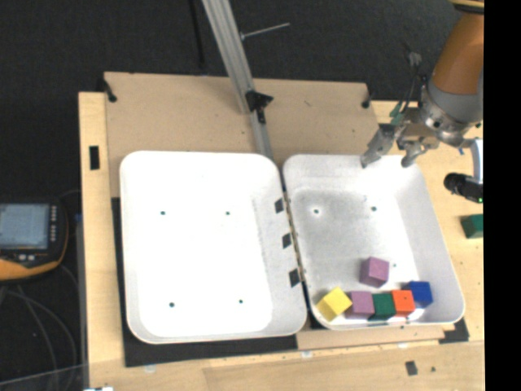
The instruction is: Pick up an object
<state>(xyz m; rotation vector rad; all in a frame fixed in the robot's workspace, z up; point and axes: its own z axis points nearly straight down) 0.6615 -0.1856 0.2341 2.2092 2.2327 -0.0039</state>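
Here, the right bin (423, 210) held a row of blocks along its near wall: a yellow block (333, 304), a purple block (361, 303), a green block (383, 304), an orange block (403, 300) and a blue block (420, 292), with another purple cube (374, 270) just behind them. A metal pole (234, 59) slanted across the bench (326, 100) behind the bins. The end effector (389, 151) hung over the right bin's far rim, fingers spread apart and holding nothing.

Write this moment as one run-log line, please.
gripper: open, holding nothing, above far rim of right bin | blocks: yellow, purple, green, orange, blue along near wall | pick: not yet done
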